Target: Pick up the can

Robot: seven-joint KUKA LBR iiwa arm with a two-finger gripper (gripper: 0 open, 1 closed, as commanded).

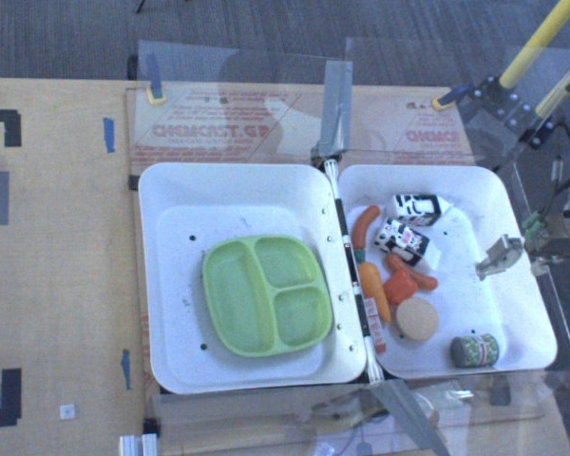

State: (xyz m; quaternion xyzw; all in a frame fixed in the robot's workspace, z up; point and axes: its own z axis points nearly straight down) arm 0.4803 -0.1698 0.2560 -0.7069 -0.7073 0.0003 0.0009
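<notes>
Can (474, 351), squat green cylinder lying sideways, metallic pincer (500, 255) apart, grip unclear

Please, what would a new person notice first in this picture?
First, the bright green divided plate in the left bin. Next, the cluster of toy food against the right bin's left wall, with the can lying apart near that bin's front right corner.
</notes>
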